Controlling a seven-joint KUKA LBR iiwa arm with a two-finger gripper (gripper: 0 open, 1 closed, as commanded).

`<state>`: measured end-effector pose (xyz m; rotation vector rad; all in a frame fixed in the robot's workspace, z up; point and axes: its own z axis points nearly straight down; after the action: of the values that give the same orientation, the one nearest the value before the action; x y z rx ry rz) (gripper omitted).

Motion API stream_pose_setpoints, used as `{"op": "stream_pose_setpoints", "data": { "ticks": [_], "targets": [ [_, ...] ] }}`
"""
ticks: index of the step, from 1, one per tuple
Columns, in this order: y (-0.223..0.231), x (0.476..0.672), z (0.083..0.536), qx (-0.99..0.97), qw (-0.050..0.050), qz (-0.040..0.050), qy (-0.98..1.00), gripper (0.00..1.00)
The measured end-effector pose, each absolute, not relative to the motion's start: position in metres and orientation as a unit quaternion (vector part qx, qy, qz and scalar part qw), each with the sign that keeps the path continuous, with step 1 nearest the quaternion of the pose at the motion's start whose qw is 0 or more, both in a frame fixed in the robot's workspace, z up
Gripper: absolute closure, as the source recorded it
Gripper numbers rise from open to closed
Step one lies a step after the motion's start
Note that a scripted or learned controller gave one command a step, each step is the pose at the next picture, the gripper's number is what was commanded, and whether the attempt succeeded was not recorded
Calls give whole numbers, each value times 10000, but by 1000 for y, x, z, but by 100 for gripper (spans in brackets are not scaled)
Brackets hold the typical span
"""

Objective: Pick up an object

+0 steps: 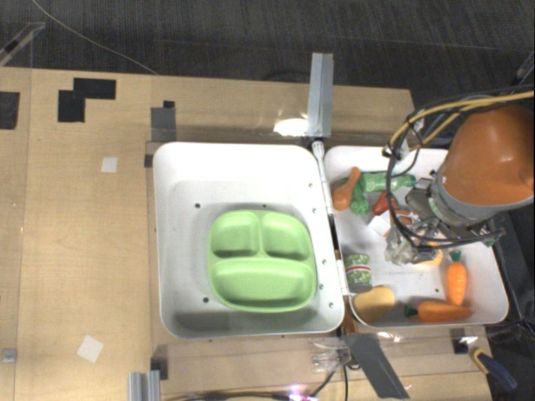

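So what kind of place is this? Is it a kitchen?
Probably not a kitchen, more likely a robot lab. A robot arm reaches over two white bins on a wooden bench. One bin holds a green plate, the other toy food like carrots.

A lime-green divided plate (pixel 262 258) sits in a white bin (pixel 180 224); two carrots (pixel 456 283) are orange, and the tabletop (pixel 75 249) is tan.
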<state>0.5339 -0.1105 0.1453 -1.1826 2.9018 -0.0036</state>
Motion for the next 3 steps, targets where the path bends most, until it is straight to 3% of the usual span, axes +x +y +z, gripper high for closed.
{"op": "stream_pose_setpoints", "data": {
  "ticks": [1, 2, 3],
  "targets": [
    [-110, 534, 146, -3776, 43, -13, 9260, 0],
    [-91, 503, 92, -4673, 84, -59, 8841, 0],
    [-118, 508, 91, -4294, 92, -31, 9031, 0]
  ]
}}
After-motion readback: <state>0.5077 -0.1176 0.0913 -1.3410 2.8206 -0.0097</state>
